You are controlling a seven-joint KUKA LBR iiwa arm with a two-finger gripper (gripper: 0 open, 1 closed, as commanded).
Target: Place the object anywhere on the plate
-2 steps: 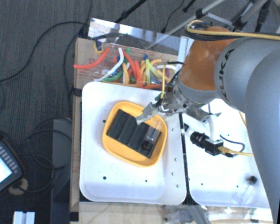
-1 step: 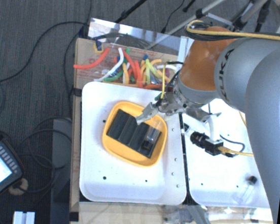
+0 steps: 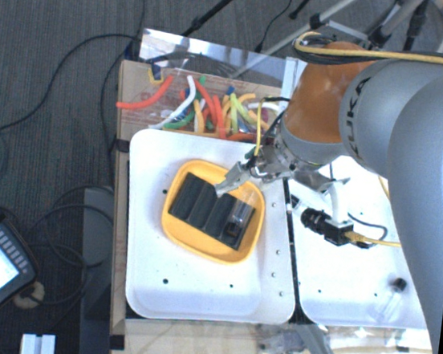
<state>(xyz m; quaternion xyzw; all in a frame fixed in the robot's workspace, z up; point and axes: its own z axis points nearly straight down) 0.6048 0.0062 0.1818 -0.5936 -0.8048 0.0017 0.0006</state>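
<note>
Yellow plate point(image 3: 170, 224) is sitting in the left white bin point(image 3: 189, 301), roughly mid-bin. Black ridged object point(image 3: 200, 206) is lying flat on the plate, covering most of its middle. Gripper point(image 3: 232, 181) is hanging over the plate's upper right edge, its tip just beside the object's top corner; can't tell whether it is open or closed. Right white bin point(image 3: 351, 298) is lying alongside. Coloured cables point(image 3: 206, 107) are piling at the desk's point(image 3: 129, 111) back edge.
</note>
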